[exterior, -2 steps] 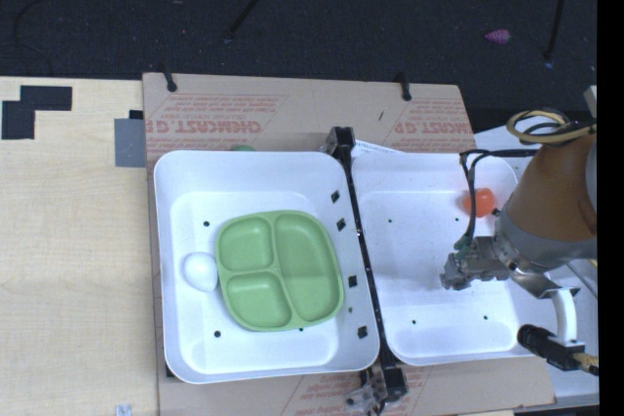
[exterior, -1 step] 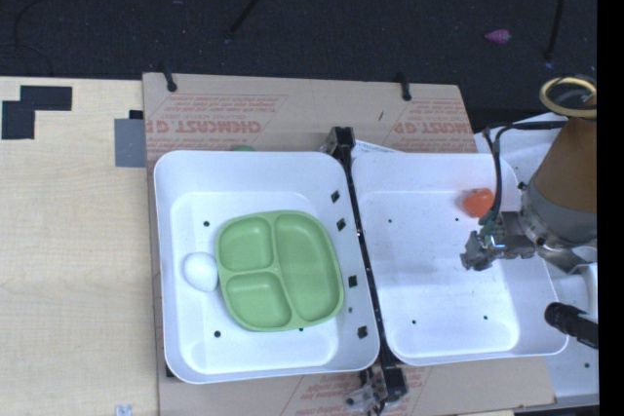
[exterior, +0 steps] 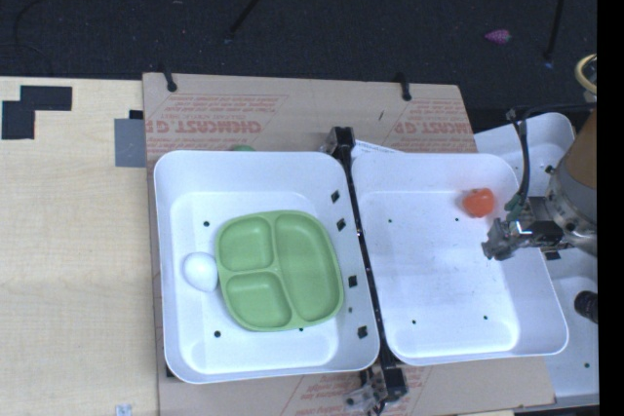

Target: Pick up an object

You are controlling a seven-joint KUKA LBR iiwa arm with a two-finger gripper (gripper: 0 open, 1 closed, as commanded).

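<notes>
Landmark: take the black divider between the two bins as your reference; everything below is placed from it.

Task's thing: the likeliest pick is the small orange ball. It lies in the right bin, well right of the divider, close to that bin's far right corner, with bare white floor around it.

Claw: the claw hangs over the right side of the same bin, further from the divider than the ball and a little nearer to you in the view. You cannot tell from this slant whether it is spread or pressed together; the dark metal tip blurs into one lump. Nothing shows between its tips, so treat it as carrying nothing.

Relation that matters: from the claw, the ball lies up the picture and slightly back toward the divider (near, but not touching). The ball is round, so it has no long axis to line up with; any approach angle should serve.

Other candidates: left of the divider, in the left bin, you have a green sectioned plate and a white egg-shaped object touching the plate's left edge. Both are well apart from the claw.

Judgement: the pick looks not yet made. You would need a short shift toward the far wall, then a descent; the ball may roll against the bin wall if nudged.
</notes>
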